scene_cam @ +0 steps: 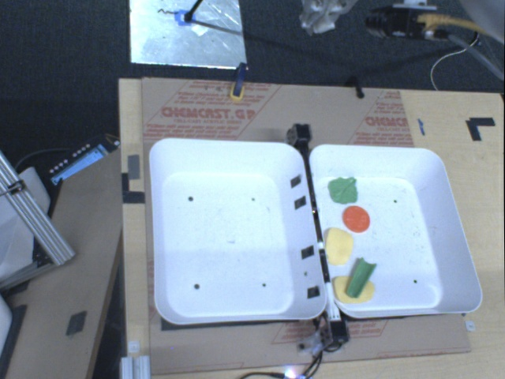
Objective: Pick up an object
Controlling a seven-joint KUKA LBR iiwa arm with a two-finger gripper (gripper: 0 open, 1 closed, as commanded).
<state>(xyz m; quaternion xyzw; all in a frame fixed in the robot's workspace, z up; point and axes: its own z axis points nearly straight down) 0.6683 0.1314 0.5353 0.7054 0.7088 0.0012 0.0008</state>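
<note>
Gripper point(331, 6) blurred at top edge

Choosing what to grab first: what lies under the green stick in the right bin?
The green stick lies tilted across a yellow piece near the right bin's front edge. The part beneath is covered.

Five flat soft pieces lie along the right white bin's point(450, 212) left side: green leaf shape point(342, 188), orange-red disc point(356, 219), pale yellow piece point(339, 245), tilted green stick point(360, 277) overlapping another yellow piece point(349, 290).
</note>
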